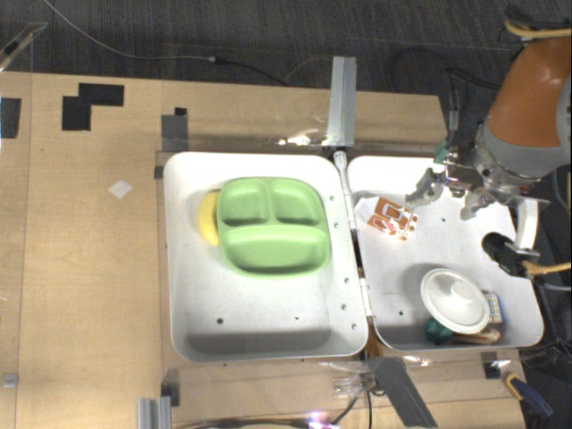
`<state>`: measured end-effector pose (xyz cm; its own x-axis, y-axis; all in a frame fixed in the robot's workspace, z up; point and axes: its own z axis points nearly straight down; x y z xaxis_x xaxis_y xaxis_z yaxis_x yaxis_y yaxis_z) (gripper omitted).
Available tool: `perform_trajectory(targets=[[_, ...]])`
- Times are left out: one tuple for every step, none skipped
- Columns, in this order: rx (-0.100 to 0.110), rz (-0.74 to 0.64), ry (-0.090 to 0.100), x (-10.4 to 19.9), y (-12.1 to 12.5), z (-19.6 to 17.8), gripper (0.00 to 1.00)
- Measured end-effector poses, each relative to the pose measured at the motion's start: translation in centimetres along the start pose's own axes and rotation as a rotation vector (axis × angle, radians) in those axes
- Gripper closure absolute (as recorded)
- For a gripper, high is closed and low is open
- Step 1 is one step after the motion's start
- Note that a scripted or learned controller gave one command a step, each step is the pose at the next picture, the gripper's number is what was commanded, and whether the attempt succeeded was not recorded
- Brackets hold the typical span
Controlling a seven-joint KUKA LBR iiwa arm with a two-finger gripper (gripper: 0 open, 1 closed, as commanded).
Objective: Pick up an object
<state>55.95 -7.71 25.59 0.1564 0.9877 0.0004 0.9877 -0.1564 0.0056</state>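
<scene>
pale wooden bench (80, 266) under two white bins, and my gripper (450, 189), fingers spread and holding nothing, hangs over the right bin (527, 324) just right of the small orange-and-white patterned packet (392, 217).

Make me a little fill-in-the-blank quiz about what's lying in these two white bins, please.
1. The green divided tray lies in the ____ bin as the camera sees it.
2. Peeking out from under the tray's left edge is a ____ object.
3. The white bowl sits in the same bin as the small ____ and white packet.

Missing words: left; yellow; orange
</scene>
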Motion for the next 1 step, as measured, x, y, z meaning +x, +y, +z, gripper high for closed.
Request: perform_trajectory(targets=[[0.001, 0.028, 0.000, 0.84, 3.46, -1.53, 0.00]])
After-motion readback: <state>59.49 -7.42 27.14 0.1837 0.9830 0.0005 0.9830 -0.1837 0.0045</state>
